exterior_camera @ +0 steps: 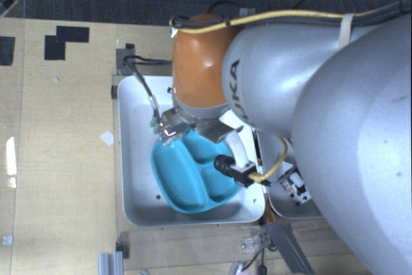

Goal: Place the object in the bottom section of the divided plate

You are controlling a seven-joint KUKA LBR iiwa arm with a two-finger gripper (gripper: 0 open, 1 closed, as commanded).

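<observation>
From where I stand the gripper (168,129) is mostly swallowed by the arm's own bulk; a bit of metal and a small red glint show just under the orange band (196,71), at the top left corner of the blue divided plate (190,174). I cannot tell how wide it stands or whether it has anything in its grasp. The object to be placed cannot be made out anywhere in the view.

The plate sits directly below the wrist, toward 6 o'clock from it, tilted a little so that its long left section runs from 11 o'clock down to 5 o'clock. Two smaller sections lie on its right side, toward 3 o'clock, partly hidden by a black fitting (225,166) with a yellow cable (270,172) looping off it. What can be seen of the sections is plain blue.

The plate rests inside the left white bin (132,158), whose bare floor shows at 9 o'clock and 6 o'clock of the plate. A thin cable (147,92) curves down from the bin's upper rim toward the wrist. Off to 3 o'clock, a sliver of the right bin (286,210) peeks out beneath the great grey arm (335,119), which covers everything on that side. The bins sit on a pale wooden bench (64,158), with black marks at 10 o'clock.
</observation>
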